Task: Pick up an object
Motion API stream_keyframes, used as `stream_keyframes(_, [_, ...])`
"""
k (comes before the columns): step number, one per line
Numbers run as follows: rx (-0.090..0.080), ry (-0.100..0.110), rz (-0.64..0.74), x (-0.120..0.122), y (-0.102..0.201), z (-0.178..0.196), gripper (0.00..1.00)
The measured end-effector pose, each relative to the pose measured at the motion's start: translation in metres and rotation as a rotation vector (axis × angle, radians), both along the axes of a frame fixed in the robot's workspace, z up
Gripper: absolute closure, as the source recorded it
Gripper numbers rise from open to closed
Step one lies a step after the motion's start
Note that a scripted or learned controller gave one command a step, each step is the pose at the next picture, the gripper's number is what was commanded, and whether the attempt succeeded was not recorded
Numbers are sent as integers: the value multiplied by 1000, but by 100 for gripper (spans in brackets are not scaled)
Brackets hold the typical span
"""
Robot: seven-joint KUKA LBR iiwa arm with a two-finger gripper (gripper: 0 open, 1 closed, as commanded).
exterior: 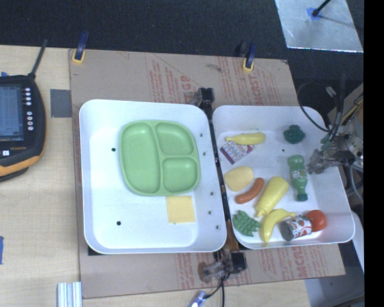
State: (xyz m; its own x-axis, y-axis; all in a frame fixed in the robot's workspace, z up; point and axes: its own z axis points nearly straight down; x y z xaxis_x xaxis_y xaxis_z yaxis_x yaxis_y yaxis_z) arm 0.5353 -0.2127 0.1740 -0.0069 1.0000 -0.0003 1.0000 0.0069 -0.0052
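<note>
In the camera view, the worktop [25, 235] carries a sheet of brown cardboard [269, 82] printed with faint red lettering too small to read, held at its far edge by two clamps. On it sit two shallow white bins side by side.

The left bin [102, 229] holds a green divided plate [159, 157] toward its far side and a flat yellow square [180, 209] just near of the plate, close to but apart from it.

The right bin [269, 117] holds the objects to pick from. A small yellow banana [246, 138] lies toward its far left, with a small packet [235, 151] bearing a red-and-white label touching it on the near side; the writing on it cannot be made out. A dark green broccoli piece [294, 133] sits at the far right. A green bottle [297, 176] lies in the right half. In the middle are a pale yellow potato-like lump [238, 176], an orange sausage [249, 190] against it, and a yellow squeeze bottle [271, 196]. Toward the near side lie a green leafy piece [245, 222], a larger banana [272, 223], a can [299, 228] with a red and white label, unreadable, and a red tomato [317, 219] touching it.

The hand [321, 159] sits over the right bin's right edge, just right of the green bottle; nothing is visibly held.

To the far left, a control pendant [9, 126] with a dark screen rests on the worktop.
</note>
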Motion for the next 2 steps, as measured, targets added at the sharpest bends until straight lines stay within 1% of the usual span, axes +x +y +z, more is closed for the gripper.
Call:
stream_keyframes(1, [-1,0,1,0,0,0,0])
stream_keyframes(2, [-1,0,-1,40,1,-83,0])
